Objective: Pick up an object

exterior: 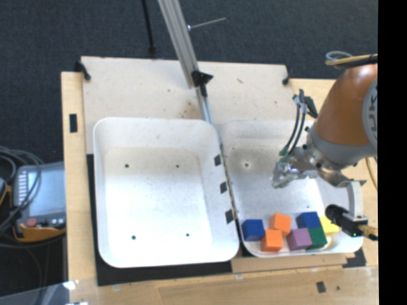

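Several small blocks lie along the near edge of the right bin [254,138]: a blue block [253,229], two orange blocks [282,222] [273,240], a purple block [299,238], a green block [318,237], a second blue block [308,220] and a yellow block [329,225]. My gripper [283,175] hangs over the middle of the right bin, above and behind the blocks, apart from them. Nothing shows between its fingers.
The left bin [159,189] sits beside the right one, with a row of black clips along the shared wall. A slanted metal pole [184,43] rises from behind the bins. A pendant and cables lie off the bench at left.
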`<state>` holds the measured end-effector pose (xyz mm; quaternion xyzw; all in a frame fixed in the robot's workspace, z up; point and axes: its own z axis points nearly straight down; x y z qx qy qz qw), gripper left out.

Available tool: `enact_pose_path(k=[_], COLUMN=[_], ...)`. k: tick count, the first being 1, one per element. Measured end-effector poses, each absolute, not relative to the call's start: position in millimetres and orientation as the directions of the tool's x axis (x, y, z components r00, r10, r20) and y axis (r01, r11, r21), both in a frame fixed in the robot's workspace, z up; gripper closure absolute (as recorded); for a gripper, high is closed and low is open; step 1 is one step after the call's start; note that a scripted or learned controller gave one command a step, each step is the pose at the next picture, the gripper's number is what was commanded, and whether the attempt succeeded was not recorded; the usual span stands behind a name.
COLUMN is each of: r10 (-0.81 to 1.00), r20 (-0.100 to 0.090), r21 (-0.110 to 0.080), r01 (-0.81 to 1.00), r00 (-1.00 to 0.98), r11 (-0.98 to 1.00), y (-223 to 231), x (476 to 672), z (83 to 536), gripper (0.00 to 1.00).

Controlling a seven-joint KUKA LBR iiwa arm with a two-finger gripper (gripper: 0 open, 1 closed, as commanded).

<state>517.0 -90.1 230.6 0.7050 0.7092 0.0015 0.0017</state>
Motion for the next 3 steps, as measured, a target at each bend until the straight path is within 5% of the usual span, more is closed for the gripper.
enact_pose_path(k=[3], r10=[1.0], r20=[0.002], r21=[0.001], r01=[1.0], r00=[-0.008], r11=[0.008], y=[76.7], x=[545.6], z=[239.6], gripper=[1.0])
